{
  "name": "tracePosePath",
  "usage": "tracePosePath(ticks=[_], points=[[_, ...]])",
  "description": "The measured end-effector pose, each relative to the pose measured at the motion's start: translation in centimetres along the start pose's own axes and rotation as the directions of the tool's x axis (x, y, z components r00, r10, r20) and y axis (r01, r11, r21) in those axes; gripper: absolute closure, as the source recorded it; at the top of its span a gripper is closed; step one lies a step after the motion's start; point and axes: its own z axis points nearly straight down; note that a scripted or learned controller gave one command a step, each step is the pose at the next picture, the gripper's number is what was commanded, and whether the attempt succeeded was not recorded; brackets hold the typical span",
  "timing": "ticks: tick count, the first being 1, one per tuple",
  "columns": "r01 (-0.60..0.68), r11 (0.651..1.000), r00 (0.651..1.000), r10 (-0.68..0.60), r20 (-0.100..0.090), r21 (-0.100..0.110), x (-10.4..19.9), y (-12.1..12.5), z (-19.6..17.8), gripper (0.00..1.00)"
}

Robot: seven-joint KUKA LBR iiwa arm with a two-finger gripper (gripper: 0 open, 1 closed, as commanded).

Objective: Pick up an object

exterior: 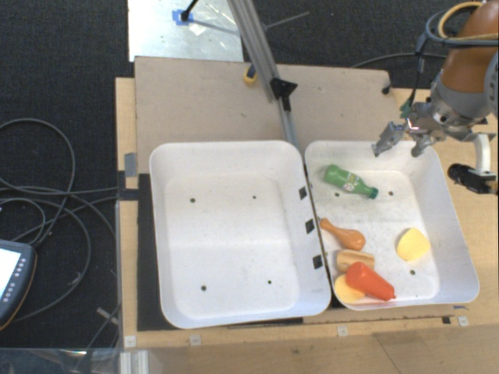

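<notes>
The right bin [448,209] holds a green bottle [350,181] lying on its side near the back. A tan drumstick-shaped piece [343,234] rests by the divider, with a bun-like piece [355,259] under it. At the front lie an orange-red carrot-like piece [369,281] and a pale yellow slice [348,291]. Toward the right side sits a yellow lump [413,245]. My gripper [404,144] hangs above the bin's back rim, to the right of and beyond the bottle. Its two fingers are spread apart with nothing between them.
The left bin [168,232] lies beside the right one. A grey pole [257,37] slants across the board behind the bins. Black cables [47,201] and a tablet [12,275] lie on the floor at the left.
</notes>
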Motion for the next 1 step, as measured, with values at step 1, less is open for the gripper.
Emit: tracePosePath(ticks=[1], points=[[0.001,1.000,1.000,-0.001,0.000,0.000,-0.08,0.56,4.31,0.00]])
